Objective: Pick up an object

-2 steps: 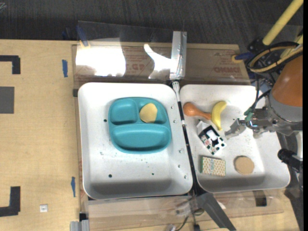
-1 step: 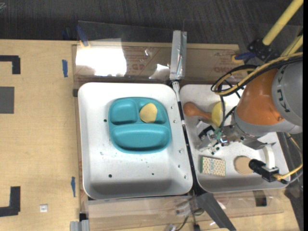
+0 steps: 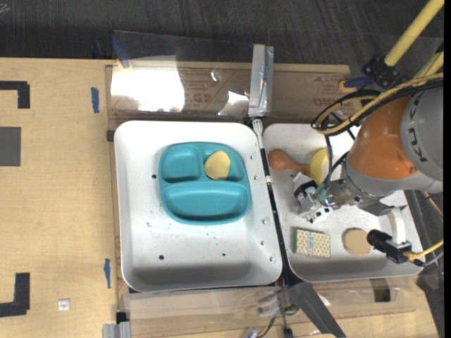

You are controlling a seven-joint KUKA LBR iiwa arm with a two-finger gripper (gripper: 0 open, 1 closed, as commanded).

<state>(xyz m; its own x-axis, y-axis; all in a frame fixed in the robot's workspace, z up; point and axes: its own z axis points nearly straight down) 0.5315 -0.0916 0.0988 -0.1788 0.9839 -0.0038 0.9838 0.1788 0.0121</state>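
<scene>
My gripper (image 3: 309,198) hangs low over the left middle of the right bin (image 3: 366,265), on the grey arm with its orange band (image 3: 380,150). An orange pear-shaped toy (image 3: 282,160) lies at the bin's far left, just beyond the gripper. A yellow rounded object (image 3: 319,164) sits beside that toy, partly behind the arm. A patterned square pad (image 3: 312,243) lies nearer the front, below the gripper. To its right is a round tan disc (image 3: 357,241). I see nothing held in the gripper.
The left bin (image 3: 141,245) holds a teal divided plate (image 3: 204,201) with a yellow lump (image 3: 218,165) in its far right compartment. A metal strip (image 3: 260,79) stands behind the bins. Cables (image 3: 345,111) loop above the arm.
</scene>
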